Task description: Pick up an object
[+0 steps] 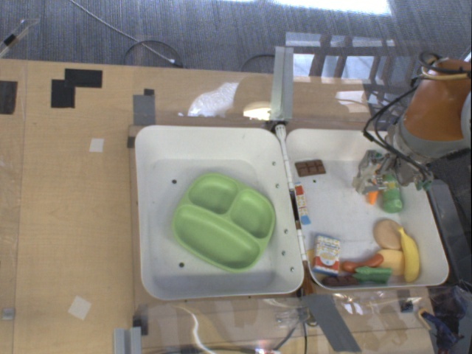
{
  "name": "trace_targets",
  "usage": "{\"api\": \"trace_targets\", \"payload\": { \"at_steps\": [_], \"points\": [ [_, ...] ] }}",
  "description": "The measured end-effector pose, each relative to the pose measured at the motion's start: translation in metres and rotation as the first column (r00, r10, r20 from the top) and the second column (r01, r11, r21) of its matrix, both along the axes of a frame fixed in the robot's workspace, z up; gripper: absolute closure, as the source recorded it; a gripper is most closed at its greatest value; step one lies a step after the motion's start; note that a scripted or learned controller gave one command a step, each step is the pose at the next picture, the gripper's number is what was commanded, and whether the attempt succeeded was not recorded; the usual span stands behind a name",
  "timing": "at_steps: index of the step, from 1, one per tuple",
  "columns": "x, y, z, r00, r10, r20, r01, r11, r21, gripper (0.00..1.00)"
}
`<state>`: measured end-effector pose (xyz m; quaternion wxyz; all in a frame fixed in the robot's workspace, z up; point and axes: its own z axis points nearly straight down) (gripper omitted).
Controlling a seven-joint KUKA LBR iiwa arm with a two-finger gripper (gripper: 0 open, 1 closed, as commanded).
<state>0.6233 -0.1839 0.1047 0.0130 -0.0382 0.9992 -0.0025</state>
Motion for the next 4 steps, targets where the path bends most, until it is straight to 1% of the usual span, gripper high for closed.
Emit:
{"api": "trace_targets", "payload": {
  "at_steps": [1, 2, 3, 4],
  "points": [
    [0.017, 0.017, 0.159, 0.995, -0.096, 0.000, 0.096, 0.995, 0.002, 1.00],
    [0.020, 0.109, 0.202, 0.990, -0.138, -0.010, 0.138, 0.990, 0.009, 1.00],
    [-0.027, 0.057, 0.102, 0.994, 0.106, -0.021, -0.105, 0.994, 0.003, 1.00],
    [-0.066, 0.028, 0.050, 0.862, 0.506, -0.021, -0.506, 0.862, 0.001, 1.00]
  ]
}}
